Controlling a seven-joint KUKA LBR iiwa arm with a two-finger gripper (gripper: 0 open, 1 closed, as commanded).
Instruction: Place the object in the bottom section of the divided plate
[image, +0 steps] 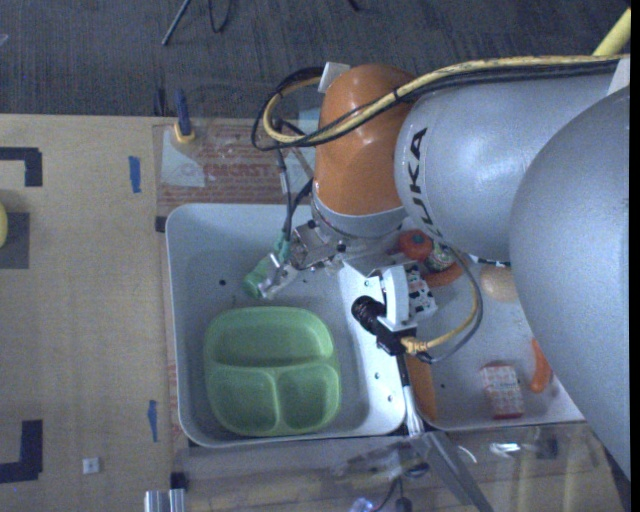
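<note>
Overhead, camera view, single entry. Left bin (185, 330), white and shallow, carried the green divided plate (272, 370) in its lower half; the plate showed one wide section toward the top of the view and two smaller sections below it, all three apparently bare. The hand (268, 277) hung over the same bin, just above and slightly left of the plate's upper rim, apart from it, reached in from the right under the orange band (362, 140) of the arm (520, 170).

Item at the hand: a small pale green piece (263, 272) sat at its tip, long axis slanted from lower left to upper right. Whether the fingers were closed on that piece, or merely beside it, could not be told at this size; it may equally have been part of the hand.

Relation for the coming move: the plate lay directly below the hand in the view, and its lower sections lay on the far side of the wide section, so a carry would have to run down the view, across that wide section, before release.

Right bin (470, 405): an orange round thing (435, 252), a small red and white packet (502, 388), an orange sliver (540, 368). All well apart from the hand.
</note>
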